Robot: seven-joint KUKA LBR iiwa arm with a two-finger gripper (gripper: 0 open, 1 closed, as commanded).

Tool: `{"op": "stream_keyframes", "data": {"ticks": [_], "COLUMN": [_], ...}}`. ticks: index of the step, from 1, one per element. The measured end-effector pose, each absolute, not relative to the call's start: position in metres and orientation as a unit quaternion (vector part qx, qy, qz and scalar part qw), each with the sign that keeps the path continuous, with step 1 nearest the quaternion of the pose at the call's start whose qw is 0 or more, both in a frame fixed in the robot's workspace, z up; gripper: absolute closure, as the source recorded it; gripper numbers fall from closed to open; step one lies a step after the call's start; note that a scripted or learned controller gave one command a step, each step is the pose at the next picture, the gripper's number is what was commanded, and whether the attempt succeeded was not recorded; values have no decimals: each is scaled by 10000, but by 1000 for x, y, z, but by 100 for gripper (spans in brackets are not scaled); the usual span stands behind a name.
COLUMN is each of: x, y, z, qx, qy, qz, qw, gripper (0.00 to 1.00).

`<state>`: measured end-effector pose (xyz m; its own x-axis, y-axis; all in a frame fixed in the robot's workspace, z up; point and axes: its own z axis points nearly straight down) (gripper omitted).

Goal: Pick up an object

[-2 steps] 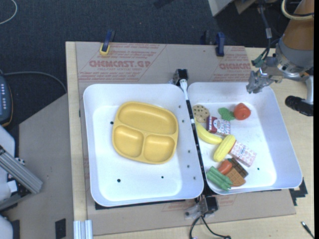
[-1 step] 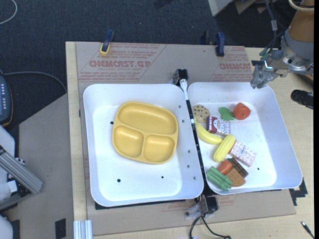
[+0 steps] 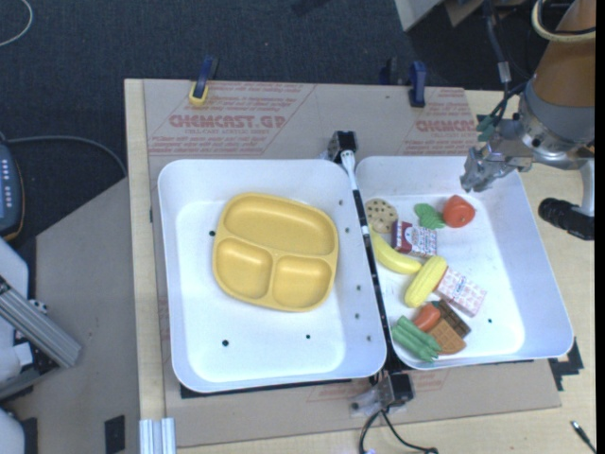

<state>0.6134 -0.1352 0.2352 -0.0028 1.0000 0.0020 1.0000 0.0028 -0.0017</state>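
Note:
My gripper (image 3: pixel 475 179) hangs over the far right part of the right bin (image 3: pixel 529 253), just above and right of a red tomato (image 3: pixel 458 211) with a green leafy piece (image 3: pixel 429 216) beside it. Nothing shows between its tips. Further down the bin lie a cookie (image 3: pixel 380 214), a small red-and-white packet (image 3: pixel 414 239), a banana (image 3: pixel 394 256), a yellow corn cob (image 3: pixel 425 280), a pink-checked packet (image 3: pixel 460 291), a green bean pod (image 3: pixel 416 339) and a brown-and-orange piece (image 3: pixel 444 324).
A yellow divided plate (image 3: pixel 275 251) lies in the left bin (image 3: pixel 189 282). A black divider bar (image 3: pixel 364 244) runs between the bins. Two clamps (image 3: pixel 200 83) (image 3: pixel 417 81) grip the board's far edge. The arm's orange band (image 3: pixel 565 55) stands at the top right.

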Motion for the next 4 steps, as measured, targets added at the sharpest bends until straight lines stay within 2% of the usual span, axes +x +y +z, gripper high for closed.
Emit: {"op": "stream_keyframes", "data": {"ticks": [2, 3, 4], "x": [532, 528, 529], "y": [-56, -54, -52], "z": [235, 235, 214], "qx": [-7059, -7068, -7074], "qy": [-7083, -7074, -7068], "qz": [7, 5, 14], "qw": [28, 16, 23], "gripper": [100, 100, 100]}}
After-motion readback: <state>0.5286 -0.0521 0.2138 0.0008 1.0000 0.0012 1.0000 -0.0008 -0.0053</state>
